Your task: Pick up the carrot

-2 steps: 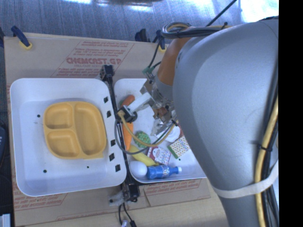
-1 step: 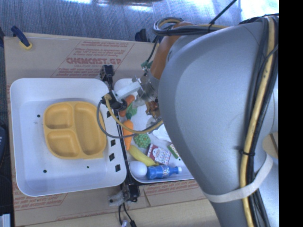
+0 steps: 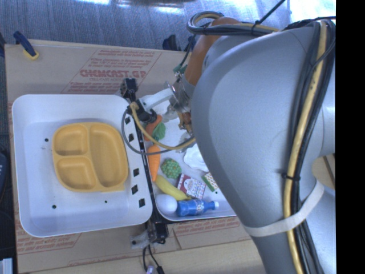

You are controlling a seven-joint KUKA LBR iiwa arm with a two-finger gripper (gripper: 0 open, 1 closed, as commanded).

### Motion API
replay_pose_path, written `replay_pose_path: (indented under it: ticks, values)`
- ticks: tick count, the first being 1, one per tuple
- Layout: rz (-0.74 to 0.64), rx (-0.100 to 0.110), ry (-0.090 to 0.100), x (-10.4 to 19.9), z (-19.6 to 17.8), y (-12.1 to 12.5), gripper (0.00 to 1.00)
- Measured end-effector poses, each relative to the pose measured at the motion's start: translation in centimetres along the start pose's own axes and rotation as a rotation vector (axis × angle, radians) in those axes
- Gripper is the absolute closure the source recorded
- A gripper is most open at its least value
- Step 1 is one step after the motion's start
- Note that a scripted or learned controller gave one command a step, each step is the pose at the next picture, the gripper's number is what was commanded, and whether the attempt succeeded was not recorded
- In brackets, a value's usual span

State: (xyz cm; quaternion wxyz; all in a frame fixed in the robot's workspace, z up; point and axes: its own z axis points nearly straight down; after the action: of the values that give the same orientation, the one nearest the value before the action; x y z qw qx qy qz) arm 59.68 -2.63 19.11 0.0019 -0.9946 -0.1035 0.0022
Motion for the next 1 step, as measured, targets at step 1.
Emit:
replay_pose_path:
  ticks: [1]
  values:
    - [0.0, 0.0, 0.0, 0.0, 0.0, -0.01, 0.0]
